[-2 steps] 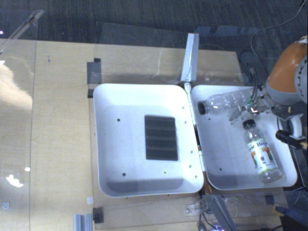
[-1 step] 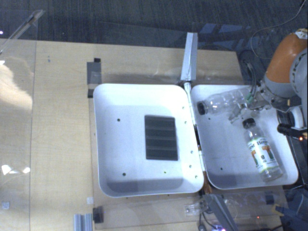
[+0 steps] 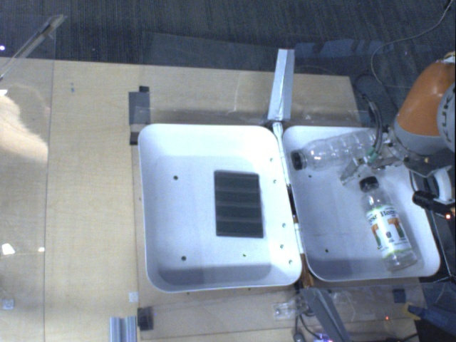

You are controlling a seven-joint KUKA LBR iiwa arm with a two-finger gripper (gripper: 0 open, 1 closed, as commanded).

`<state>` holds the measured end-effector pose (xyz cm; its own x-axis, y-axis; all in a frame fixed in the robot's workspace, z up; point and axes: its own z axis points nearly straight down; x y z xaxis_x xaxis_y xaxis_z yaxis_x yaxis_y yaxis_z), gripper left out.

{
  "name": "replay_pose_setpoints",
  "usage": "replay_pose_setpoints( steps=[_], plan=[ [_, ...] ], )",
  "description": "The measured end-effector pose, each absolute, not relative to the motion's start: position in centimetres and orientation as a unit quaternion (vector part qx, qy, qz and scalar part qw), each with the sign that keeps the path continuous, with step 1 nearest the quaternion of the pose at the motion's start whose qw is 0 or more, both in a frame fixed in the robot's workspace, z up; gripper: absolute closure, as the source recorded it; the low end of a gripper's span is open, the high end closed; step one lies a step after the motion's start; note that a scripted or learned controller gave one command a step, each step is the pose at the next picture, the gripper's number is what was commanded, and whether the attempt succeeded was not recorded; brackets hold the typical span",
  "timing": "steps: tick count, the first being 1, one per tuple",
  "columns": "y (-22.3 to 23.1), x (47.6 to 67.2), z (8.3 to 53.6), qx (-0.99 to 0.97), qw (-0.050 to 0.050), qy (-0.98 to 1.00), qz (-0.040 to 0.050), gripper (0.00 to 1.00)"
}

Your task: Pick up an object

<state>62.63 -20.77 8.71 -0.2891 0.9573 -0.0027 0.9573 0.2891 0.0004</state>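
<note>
A grey KUKA arm (image 3: 427, 116) with an orange band reaches in from the right over a pale wooden desk (image 3: 78, 212) that carries two shallow white bins side by side. The gripper (image 3: 365, 164) hangs low over the upper part of the right bin (image 3: 335, 262), its thin metal fingers (image 3: 353, 171) splayed apart, with nothing seen between them. Just beside the fingers, to their left, a clear plastic bottle (image 3: 329, 152) lies on its side along the bin's top wall, its dark cap pointing toward the divider between the bins; whether the fingertips touch it cannot be told. A second bottle (image 3: 387, 228), clear with a black cap and a label in white, orange and green, lies lower in the same bin, its cap near the gripper and its base angled toward the bin's lower right corner. The two bottles lie apart from each other. In the left bin (image 3: 160, 191), a flat, dark rectangular object with ribbed bands (image 3: 239, 204) rests near the middle, well apart from every wall. A grey metal bar (image 3: 281, 84) stands up from the desk at the point where the two bins meet along their far edge.
</note>
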Motion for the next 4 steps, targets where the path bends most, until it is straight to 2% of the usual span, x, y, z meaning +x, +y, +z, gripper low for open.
replay_pose_setpoints(
  steps=[1,2,3,4],
  plan=[
    [-20.7,63.0,10.1,0.595,0.006,0.803,0.0018,1.0],
    [-20.7,62.9,10.0,0.595,0.005,0.803,0.0015,0.0],
    [-20.5,60.6,11.1,0.524,0.002,0.852,0.001,0.0],
    [-21.6,65.9,8.4,0.497,-0.012,0.868,-0.0104,0.0]
  ],
)
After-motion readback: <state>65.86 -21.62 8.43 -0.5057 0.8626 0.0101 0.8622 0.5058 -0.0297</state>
